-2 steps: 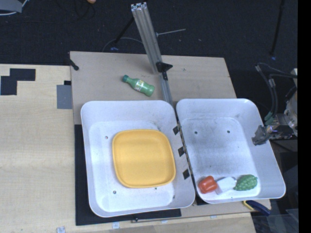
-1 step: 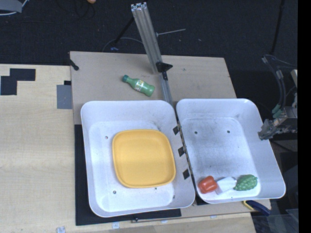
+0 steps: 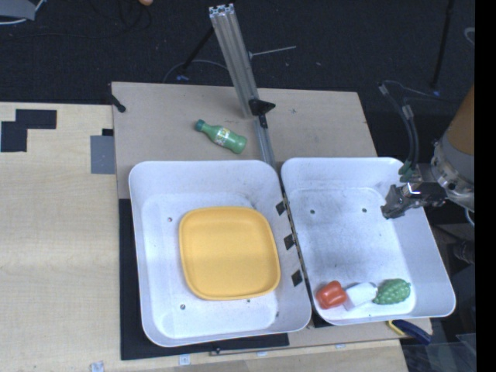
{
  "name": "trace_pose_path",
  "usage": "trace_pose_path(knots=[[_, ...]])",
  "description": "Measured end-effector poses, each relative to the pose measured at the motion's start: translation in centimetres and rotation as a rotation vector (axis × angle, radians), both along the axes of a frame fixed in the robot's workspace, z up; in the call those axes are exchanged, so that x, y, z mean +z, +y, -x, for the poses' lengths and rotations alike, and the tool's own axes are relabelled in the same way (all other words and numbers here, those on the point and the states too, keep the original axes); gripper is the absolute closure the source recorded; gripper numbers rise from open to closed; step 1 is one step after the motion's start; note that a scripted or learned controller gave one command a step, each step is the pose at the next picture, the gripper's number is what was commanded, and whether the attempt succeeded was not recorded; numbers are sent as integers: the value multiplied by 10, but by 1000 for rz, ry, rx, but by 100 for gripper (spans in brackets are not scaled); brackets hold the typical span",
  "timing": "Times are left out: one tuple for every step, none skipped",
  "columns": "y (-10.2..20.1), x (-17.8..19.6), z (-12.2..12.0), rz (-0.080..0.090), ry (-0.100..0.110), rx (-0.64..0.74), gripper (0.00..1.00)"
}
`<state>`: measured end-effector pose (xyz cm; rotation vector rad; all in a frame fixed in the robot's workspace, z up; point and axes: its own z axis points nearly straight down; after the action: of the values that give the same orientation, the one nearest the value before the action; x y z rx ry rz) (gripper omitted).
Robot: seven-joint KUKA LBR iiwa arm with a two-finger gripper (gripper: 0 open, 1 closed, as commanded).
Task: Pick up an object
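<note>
Hand [image 3: 397,201]: dark, at the right of the frame, hanging over the upper right rim of the right bin [image 3: 353,173]; the grey arm [image 3: 457,169] carrying it enters from the right edge. Whether it is open or closed cannot be told, as it reads only as a small dark cluster. Nothing can be seen held in it.

Candidate things, right bin, lower right of the frame: a red pepper [image 3: 332,294], a white piece [image 3: 359,294] and a green bumpy fruit [image 3: 393,291], laid in a row against the bin's lower wall. The pepper touches the white piece; the white piece runs up to the green fruit, contact likely. The row's long axis runs left to right across the frame.

Bearing from the hand: the row lies well below it in the frame, the green fruit almost straight down, the pepper down and to the left. By my judgement the green fruit is the shortest reach, though the close packing and the nearby wall may crowd the grasp.

Other holdings: a yellow plate [image 3: 229,252] lying flat in the left bin [image 3: 155,184]; a green bottle [image 3: 222,136] on its side on the surface [image 3: 325,122], upper middle of the frame, well apart from the hand.

Unclear: what the white piece is; the arm's upper part, cut off at the frame's right edge.
</note>
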<state>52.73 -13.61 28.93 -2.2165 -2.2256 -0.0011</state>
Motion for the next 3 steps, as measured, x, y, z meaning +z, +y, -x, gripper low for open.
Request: trace_pose_path(knots=[[50,-2,-4,0,1,-1,100],[105,-22,-14,0,3,0,100],[165,-29,-25,0,2,0,100]])
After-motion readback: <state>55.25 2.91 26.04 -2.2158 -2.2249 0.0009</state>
